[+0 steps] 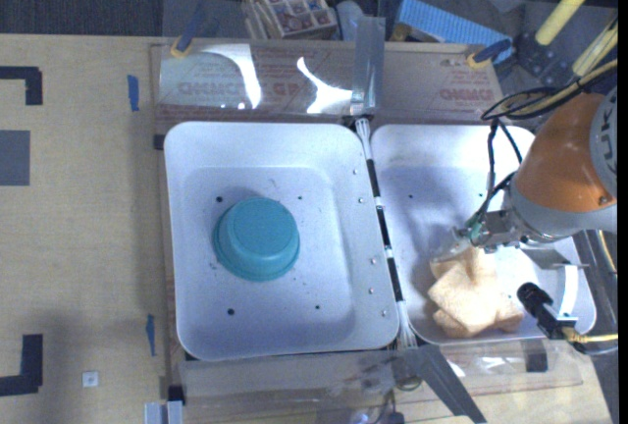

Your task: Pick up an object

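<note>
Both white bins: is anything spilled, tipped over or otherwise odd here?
Nothing stands out. The teal round bowl sits upside down in the left white bin; the tan crumpled soft object lies by the right white bin's near edge, under the gripper. Nothing spilled.

Bright overhead light glares off the clear panel (pixel 257 79) behind the bins; soft shadows, slightly grainy, mildly blurred throughout.

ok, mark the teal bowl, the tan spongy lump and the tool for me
Round teal plastic bowl (pixel 257 238): camera view, centre of its upturned base, left bin.
Tan spongy lump (pixel 471 298): camera view, middle of its top, right bin.
Tool (pixel 488 234): camera view, its tip, directly above the lump.
</note>
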`<state>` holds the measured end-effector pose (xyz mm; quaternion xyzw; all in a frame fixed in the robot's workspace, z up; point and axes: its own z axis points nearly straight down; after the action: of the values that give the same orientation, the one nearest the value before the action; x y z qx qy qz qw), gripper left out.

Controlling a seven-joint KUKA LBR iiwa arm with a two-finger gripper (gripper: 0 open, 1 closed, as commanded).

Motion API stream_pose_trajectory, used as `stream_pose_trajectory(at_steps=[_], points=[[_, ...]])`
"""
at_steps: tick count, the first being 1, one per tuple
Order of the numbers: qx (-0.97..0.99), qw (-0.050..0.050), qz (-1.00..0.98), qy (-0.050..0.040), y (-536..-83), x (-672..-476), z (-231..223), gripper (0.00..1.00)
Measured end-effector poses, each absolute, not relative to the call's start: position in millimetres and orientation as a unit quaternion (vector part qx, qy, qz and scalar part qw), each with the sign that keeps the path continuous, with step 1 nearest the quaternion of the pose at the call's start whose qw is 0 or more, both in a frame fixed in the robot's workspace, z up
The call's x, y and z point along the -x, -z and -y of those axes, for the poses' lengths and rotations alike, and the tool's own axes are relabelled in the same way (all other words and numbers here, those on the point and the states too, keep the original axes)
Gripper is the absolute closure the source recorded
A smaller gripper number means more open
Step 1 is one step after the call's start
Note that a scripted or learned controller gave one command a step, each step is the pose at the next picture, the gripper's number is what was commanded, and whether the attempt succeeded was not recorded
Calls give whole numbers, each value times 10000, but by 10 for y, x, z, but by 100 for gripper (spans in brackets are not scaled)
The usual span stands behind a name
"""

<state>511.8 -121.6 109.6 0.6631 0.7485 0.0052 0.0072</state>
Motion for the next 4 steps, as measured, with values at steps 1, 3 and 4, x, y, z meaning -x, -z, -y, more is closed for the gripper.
stream_pose_trajectory(at_steps=[1,3,4], points=[[-5717,21,-8205,-7,-1617,-5280,1147,0],[-6602,-4,-7511,3,-1629,-5113,1047,0],[-6582,42,-7528,-30,-886,-5205,1028,0]])
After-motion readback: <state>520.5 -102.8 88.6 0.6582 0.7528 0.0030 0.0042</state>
